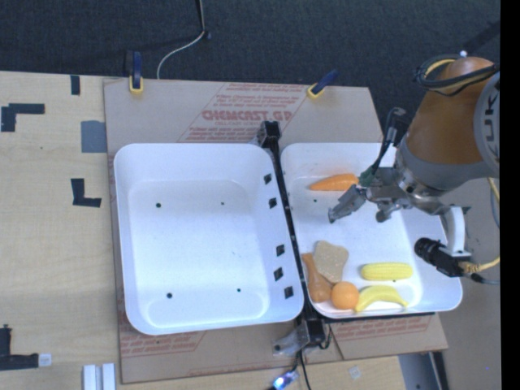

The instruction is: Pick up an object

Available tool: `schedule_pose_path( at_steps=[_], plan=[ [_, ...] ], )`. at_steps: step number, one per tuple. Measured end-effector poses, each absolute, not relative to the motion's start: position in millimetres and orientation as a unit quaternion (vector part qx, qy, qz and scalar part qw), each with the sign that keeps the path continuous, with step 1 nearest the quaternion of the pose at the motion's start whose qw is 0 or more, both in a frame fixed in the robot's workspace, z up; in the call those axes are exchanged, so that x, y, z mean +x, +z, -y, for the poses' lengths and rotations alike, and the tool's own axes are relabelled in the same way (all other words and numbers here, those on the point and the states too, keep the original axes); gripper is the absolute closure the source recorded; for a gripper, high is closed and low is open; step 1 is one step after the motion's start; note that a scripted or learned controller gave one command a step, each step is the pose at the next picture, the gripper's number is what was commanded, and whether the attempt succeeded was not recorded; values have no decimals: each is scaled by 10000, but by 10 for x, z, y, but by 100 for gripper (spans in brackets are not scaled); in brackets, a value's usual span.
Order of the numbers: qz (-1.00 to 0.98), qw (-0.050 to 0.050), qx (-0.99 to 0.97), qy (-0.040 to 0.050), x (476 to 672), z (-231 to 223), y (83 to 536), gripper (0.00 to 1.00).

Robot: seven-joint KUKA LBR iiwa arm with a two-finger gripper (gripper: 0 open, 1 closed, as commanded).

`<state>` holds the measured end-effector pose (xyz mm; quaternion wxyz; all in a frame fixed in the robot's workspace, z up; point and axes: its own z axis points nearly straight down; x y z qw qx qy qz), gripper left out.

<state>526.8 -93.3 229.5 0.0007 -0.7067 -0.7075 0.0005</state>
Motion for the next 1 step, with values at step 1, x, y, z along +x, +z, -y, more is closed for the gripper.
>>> schedule_pose_path(
  at_steps=[1],
  plan=[
    [7083, 37, -7059, 18, 4810, 434, 2082, 0]
  ],
)
